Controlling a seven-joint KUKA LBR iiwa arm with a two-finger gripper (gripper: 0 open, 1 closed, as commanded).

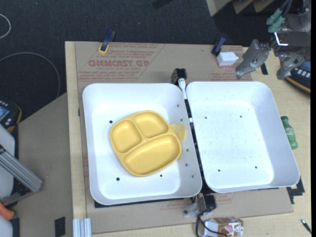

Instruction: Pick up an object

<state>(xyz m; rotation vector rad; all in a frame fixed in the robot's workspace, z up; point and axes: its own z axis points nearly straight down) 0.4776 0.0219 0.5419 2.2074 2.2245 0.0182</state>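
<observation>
A yellow plate point(144, 142) with three compartments lies flat in the left bin point(94, 132), near its middle. A small pale yellow piece point(178, 131) pokes out from under the plate's right edge. My gripper point(267, 64) hangs above the bench beyond the far right corner of the right bin point(237, 132), well away from the plate. Its two grey fingers point(249, 60) stand spread apart and open, with nothing between them.
A green object point(289, 131) lies on the bench just outside the right bin's right wall. A small white block point(227, 59) and a blue clamp point(218, 44) sit behind the bins, close to the gripper. A yellow-tipped clamp point(105, 42) is at the back left.
</observation>
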